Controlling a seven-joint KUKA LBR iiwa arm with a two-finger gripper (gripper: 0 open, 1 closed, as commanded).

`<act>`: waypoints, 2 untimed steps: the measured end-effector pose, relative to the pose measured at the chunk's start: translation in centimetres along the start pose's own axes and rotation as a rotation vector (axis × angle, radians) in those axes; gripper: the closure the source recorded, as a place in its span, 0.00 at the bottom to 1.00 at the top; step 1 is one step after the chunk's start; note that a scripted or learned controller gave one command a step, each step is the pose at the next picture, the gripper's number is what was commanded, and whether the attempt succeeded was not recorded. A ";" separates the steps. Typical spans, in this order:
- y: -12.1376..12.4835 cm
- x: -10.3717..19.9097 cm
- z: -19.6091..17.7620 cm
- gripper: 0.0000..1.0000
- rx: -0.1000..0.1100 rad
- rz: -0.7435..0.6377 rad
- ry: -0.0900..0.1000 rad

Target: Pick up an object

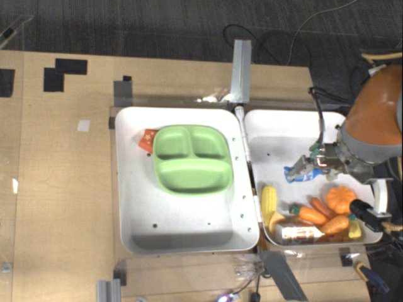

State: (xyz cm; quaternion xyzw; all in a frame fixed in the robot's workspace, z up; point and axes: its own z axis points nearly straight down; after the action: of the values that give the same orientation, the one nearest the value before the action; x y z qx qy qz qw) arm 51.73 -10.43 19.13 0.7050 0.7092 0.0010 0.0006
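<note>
Although the gripper (315,161) is seen low over the right bin (277,134), its state cannot be told: whether it is wide or narrow is not shown from this slanted height. It is carried by the grey arm (378,118), whose orange band is seen above the bin's right wall.

A blue crumpled object (298,172) is found directly at the gripper's tip, on its left and slightly nearer side, touching it or very nearly so. Whether it is gripped or merely lying on the white floor of the bin cannot be decided.

Near the gripper, toward the bin's front right corner, a small orange pumpkin (342,197) is seen. Two carrots (313,216) are laid just in front of it, one beside the other. A bottle with a pale label (301,233) is set on its side along the front wall, touching the carrots. A corn cob (269,200) is placed upright in the picture against the bin's left wall, well apart from the blue crumpled object.

In the left bin (176,228), a green divided plate (192,157) is laid flat toward the far side. A red object (147,141) is tucked at the plate's far left corner, partly covered by it. Both bins are borne side by side on the wooden desk (56,200).
</note>
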 end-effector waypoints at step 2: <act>3.1 -1.8 -4.8 0.00 -0.005 -0.159 -0.002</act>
State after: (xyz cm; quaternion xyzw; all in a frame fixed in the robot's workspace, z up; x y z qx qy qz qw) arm 54.83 -12.16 23.98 0.6464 0.7629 0.0020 0.0031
